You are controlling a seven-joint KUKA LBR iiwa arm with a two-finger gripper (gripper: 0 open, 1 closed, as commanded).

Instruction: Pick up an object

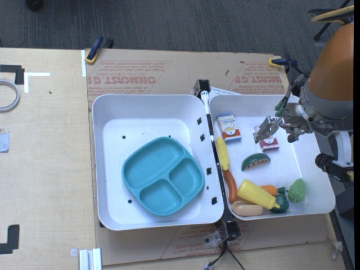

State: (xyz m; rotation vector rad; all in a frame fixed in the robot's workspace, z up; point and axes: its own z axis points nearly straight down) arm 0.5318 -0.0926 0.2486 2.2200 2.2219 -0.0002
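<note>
My gripper [265, 130] hangs over the right bin [315, 204], open with nothing between its fingers. A small red and white box [270, 145] lies just below it. In the same bin lie a white, blue and orange carton [228, 127], a watermelon slice [256, 161], a yellow corn cob [223, 153], an orange sausage [229, 185], a yellow bottle [257, 194], a tan bun [246, 208] and a green broccoli [297, 190].
The left bin [112, 122] holds a blue three-compartment plate [163, 176]. The divider between the two bins [209, 145] runs close to the corn cob and the sausage. The arm's grey and orange body [332, 77] overhangs the right bin's far right corner.
</note>
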